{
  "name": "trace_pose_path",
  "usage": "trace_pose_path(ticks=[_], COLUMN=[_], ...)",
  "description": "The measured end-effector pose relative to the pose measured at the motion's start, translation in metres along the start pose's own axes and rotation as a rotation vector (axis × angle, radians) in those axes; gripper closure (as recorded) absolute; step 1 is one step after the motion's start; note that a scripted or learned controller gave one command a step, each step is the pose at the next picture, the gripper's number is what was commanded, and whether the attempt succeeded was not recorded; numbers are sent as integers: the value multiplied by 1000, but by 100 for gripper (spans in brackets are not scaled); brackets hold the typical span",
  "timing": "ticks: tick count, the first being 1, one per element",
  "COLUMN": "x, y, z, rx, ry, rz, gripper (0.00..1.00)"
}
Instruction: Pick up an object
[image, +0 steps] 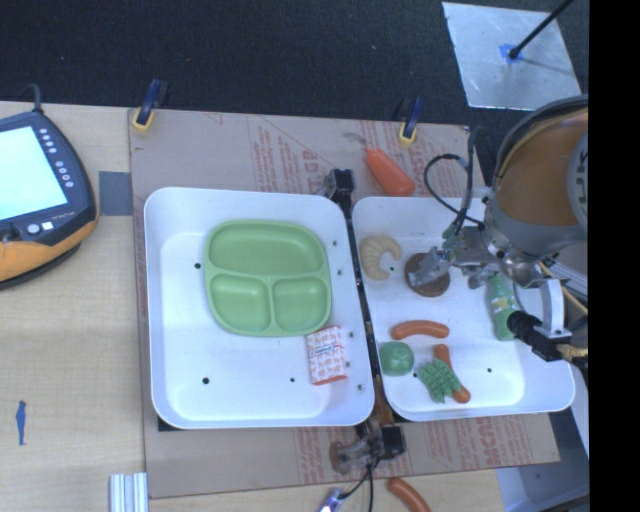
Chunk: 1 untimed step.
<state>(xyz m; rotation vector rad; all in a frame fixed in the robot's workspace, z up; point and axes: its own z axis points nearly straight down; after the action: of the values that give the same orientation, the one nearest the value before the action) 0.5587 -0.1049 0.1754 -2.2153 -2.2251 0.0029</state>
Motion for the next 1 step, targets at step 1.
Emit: trace_pose_path(ticks=[1], x=[-26], y=[43], z=[84], rx=[2], ry=[-2], rz=[-1], gripper=[0])
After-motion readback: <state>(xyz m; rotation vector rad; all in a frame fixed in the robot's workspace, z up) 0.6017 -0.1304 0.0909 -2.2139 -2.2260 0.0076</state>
